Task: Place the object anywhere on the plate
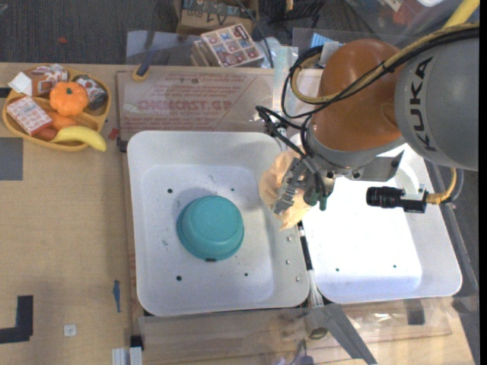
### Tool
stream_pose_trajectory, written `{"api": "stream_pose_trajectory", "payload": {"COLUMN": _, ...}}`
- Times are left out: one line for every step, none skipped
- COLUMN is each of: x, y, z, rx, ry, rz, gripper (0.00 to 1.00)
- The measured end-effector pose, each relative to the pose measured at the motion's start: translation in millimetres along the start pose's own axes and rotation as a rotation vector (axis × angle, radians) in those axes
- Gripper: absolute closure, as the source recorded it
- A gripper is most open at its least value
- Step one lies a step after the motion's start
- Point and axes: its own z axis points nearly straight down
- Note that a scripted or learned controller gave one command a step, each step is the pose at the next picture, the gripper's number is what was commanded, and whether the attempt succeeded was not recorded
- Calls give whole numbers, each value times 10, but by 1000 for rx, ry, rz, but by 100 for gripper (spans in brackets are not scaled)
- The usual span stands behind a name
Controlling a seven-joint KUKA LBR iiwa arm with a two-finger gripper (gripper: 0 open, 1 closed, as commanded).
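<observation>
A teal round plate [211,226] lies in the left white bin [152,166], a little left of its middle. My gripper [295,194] hangs over the ridge between the two bins, to the right of the plate and slightly farther back. A pale tan, soft-looking object [271,185] sits between its fingers, and the gripper is shut on it. Part of the object pokes out below the fingers near the ridge. The arm's orange band and grey wrist hide the back left corner of the right bin.
The right white bin [380,257] lies under the arm. A yellow dish of toy food [53,112] with a banana and an orange stands at the far left on the bench. A cardboard sheet [190,105] lies behind the left bin.
</observation>
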Motion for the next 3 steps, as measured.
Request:
{"api": "stream_pose_trajectory", "payload": {"x": 214, "y": 405, "z": 59, "rx": 0, "ry": -1, "rz": -395, "gripper": 100}}
{"api": "stream_pose_trajectory", "payload": {"x": 513, "y": 792, "z": -4, "rx": -1, "ry": -5, "rz": -420, "gripper": 100}}
{"api": "stream_pose_trajectory", "payload": {"x": 515, "y": 795, "z": -7, "rx": -2, "ry": -5, "rz": -420, "gripper": 0}}
